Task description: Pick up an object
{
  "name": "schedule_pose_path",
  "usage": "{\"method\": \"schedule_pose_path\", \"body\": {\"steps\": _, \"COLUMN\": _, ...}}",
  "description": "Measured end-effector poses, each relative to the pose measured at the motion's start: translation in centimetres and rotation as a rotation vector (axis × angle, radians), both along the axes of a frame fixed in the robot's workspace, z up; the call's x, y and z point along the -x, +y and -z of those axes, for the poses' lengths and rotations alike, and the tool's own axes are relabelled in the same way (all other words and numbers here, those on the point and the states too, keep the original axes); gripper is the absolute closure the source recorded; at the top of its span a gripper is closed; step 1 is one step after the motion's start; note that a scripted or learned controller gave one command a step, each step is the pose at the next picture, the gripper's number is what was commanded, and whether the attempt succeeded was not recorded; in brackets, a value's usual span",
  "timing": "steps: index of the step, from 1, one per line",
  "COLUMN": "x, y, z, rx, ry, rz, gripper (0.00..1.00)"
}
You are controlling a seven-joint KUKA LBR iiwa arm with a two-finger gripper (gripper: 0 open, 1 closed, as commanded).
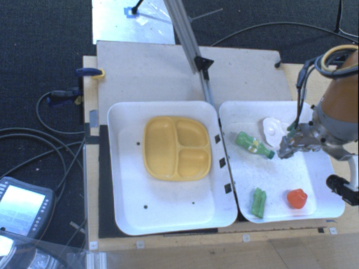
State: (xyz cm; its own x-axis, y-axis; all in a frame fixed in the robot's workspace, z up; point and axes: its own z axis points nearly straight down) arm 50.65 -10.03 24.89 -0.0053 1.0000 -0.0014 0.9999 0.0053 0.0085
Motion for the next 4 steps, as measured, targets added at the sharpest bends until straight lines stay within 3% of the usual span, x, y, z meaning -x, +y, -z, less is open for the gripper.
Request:
{"method": "schedule_pose_path", "body": {"steps": 1, "x": -0.2, "y": 0.0, "z": -5.3, "rx": 0.000, "ry": 0.000, "rz": -0.001, "gripper": 1.00}}
{"method": "schedule_pose_path", "body": {"steps": 4, "x": -8.3, "y": 12.2, "z": -0.8, "rx": -0.003, "ry": 0.007, "rz": -0.005, "gripper": 1.00}}
